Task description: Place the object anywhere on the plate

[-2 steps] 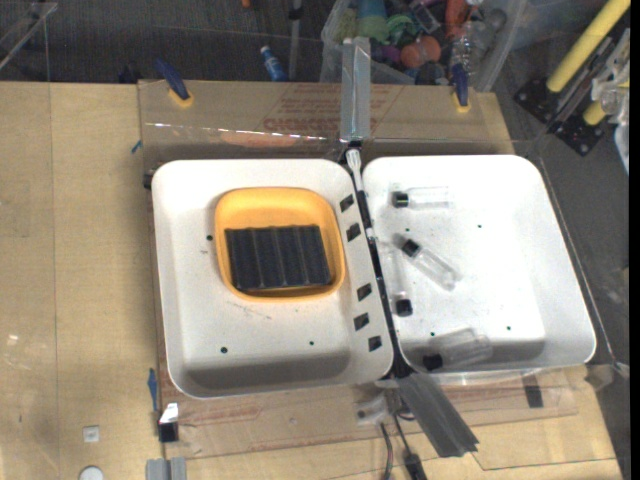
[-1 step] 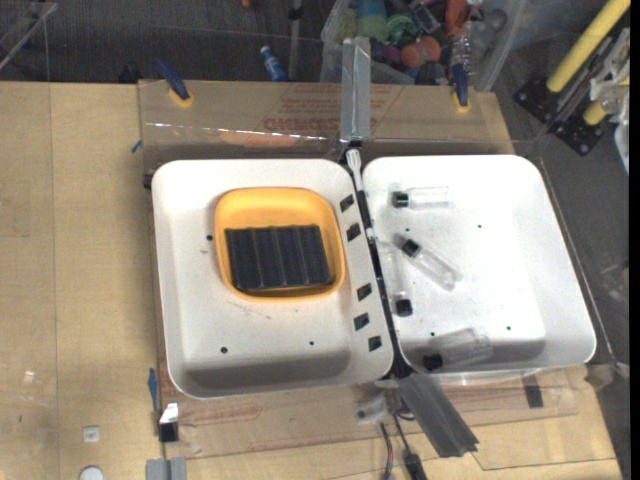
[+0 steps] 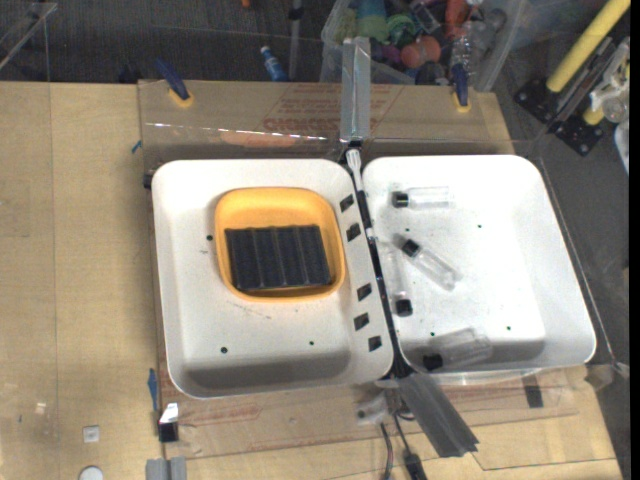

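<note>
Pincer state cannot be told from this view, whether open, closed or gripping; since the arm is said to reach in from the right, the right bin (image 3: 520,183) is judged the nearer one.

Three clear vials with black caps are seen lying in that bin, well apart from one another. The upper vial (image 3: 420,199) lies level across the view, cap to the left; the middle vial (image 3: 430,263) lies on a slant, cap at upper left and body running to lower right; the lower vial (image 3: 457,349) rests near the front wall, almost level, cap to the left.

An orange plate (image 3: 275,204) sits in the left bin (image 3: 185,268), across the central divider (image 3: 362,238) from the vials; a dark ribbed slab (image 3: 278,258) is laid flat on it, covering most of its floor.

Which thing is meant by the task cannot be settled; if a vial is meant, the plate lies to its left, and a grasp across the short width of the vial is judged most suitable.
</note>
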Available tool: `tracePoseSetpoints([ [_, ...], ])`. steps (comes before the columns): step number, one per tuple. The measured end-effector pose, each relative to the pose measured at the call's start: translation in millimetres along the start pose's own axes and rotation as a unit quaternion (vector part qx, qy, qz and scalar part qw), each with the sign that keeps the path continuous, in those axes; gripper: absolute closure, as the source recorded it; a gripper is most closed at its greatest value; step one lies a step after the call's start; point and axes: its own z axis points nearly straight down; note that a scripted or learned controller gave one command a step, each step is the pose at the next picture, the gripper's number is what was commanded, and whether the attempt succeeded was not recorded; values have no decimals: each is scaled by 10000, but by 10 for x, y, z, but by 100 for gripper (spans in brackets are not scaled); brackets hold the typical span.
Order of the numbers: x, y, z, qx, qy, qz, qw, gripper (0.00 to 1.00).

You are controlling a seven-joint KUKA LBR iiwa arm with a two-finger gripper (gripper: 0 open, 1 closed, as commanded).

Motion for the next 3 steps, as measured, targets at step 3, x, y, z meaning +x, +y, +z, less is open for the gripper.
tracePoseSetpoints([
  [3, 0, 0, -22, -7, -7, -4204, 9073, 100],
])
